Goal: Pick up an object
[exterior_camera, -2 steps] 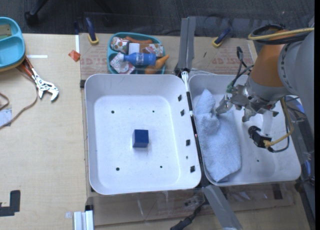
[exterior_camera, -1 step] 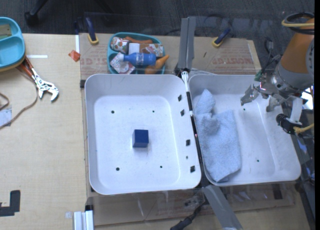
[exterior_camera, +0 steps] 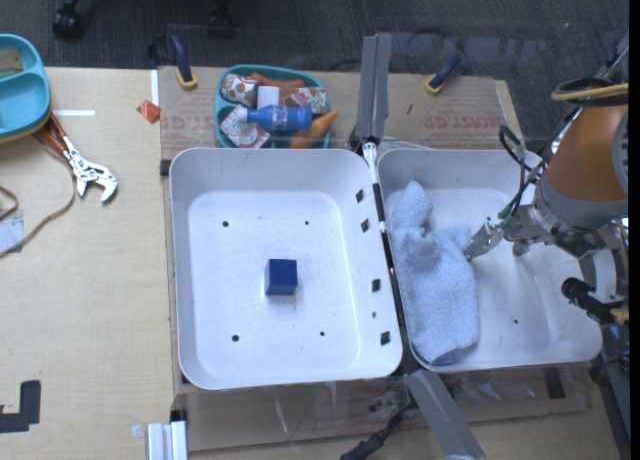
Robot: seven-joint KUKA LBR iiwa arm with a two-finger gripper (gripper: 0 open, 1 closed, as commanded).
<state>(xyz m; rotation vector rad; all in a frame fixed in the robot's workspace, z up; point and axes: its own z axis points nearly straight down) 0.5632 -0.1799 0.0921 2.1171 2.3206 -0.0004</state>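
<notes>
Pickup not yet made: my fingers (exterior_camera: 482, 241), state I cannot tell, hang beside the towel (exterior_camera: 432, 278) in the right bin (exterior_camera: 540, 343), nothing lifted.

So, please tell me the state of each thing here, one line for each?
Blue block: resting flat in the left bin, untouched.
Cloth: crumpled, lying along the left side of the right bin.
Gripper: low in the right bin, tip at the cloth's edge; holds nothing that I can see.
Wrench: lying on the bench.
Small tub: full of mixed items.
</notes>
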